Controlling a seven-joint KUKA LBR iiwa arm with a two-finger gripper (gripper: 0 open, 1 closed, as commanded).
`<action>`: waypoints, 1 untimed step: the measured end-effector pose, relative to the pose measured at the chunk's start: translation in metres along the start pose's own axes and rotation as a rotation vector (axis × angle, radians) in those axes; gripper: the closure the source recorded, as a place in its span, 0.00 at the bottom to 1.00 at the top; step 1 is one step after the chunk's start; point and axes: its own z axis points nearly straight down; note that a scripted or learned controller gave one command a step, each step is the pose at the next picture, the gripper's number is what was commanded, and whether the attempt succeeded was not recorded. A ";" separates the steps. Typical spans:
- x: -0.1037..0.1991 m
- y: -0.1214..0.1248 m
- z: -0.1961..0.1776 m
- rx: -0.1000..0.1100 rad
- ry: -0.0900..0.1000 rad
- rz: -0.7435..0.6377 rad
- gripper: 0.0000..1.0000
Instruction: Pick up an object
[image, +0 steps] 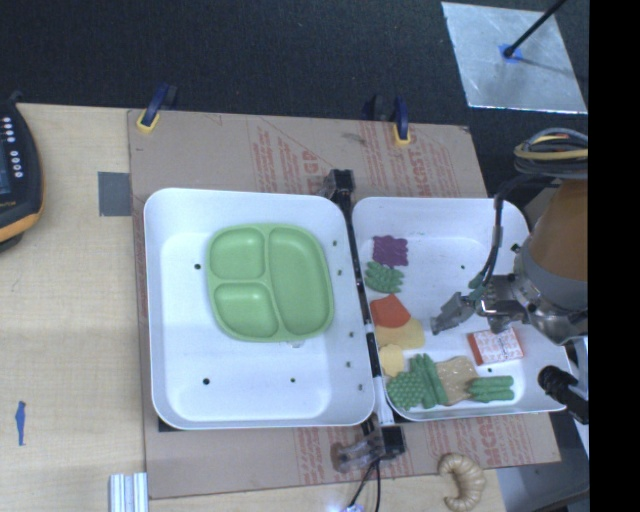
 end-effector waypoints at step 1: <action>-0.108 0.017 0.082 0.001 -0.003 0.008 0.00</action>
